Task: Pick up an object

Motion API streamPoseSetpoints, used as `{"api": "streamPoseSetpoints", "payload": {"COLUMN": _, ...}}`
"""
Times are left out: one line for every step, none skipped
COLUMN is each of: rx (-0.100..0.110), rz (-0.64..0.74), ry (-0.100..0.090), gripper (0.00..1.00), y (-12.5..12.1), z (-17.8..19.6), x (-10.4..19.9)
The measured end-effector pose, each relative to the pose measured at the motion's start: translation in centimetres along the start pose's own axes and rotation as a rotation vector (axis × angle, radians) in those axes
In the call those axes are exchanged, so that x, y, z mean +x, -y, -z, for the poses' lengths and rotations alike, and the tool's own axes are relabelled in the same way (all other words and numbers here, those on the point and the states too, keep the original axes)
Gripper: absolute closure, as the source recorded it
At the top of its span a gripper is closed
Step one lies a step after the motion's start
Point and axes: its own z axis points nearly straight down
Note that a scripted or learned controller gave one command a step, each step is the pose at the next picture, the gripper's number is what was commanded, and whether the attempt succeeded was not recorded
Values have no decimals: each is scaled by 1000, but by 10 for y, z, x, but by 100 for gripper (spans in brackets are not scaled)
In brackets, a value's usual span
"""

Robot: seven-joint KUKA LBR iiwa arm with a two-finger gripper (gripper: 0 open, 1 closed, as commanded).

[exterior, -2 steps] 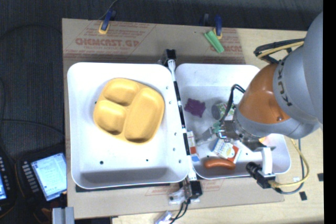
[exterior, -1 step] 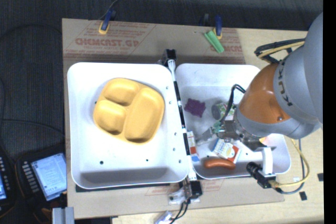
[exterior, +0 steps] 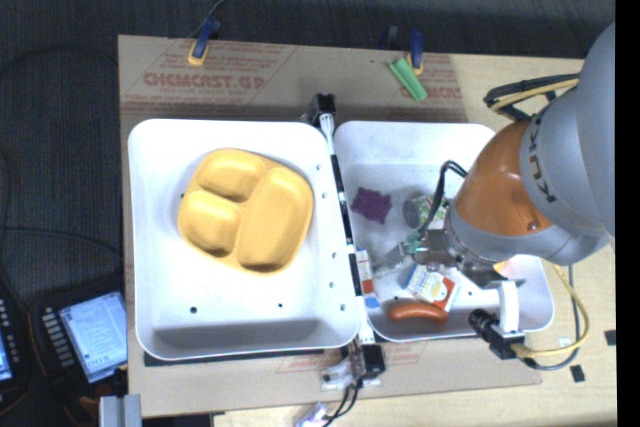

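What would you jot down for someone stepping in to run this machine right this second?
Gripper: low inside the right bin, over the clutter; I cannot tell how its jaws stand, and nothing shows between them.
Things: the right bin holds a purple piece, a red sausage-shaped item and a white-and-orange packet. The left bin holds a big yellow moulded object.
Done: the arm is down among the objects.
Left: get a sure hold on one object and lift it.
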Motion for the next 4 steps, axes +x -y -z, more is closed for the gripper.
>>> {"api": "streamPoseSetpoints", "payload": {"rx": 1, "rz": 2, "ry": -2, "gripper": 0, "y": 0, "z": 0, "x": -1}}
{"api": "streamPoseSetpoints", "payload": {"rx": 4, "rz": 4, "ry": -7, "gripper": 0, "y": 0, "z": 0, "x": -6}}
{"api": "streamPoseSetpoints", "payload": {"rx": 2, "rz": 1, "ry": -1, "gripper": 0, "y": 1, "z": 0, "x": -3}}
{"api": "streamPoseSetpoints", "payload": {"rx": 2, "rz": -1, "ry": 1, "gripper": 0, "y": 1, "z": 0, "x": -2}}
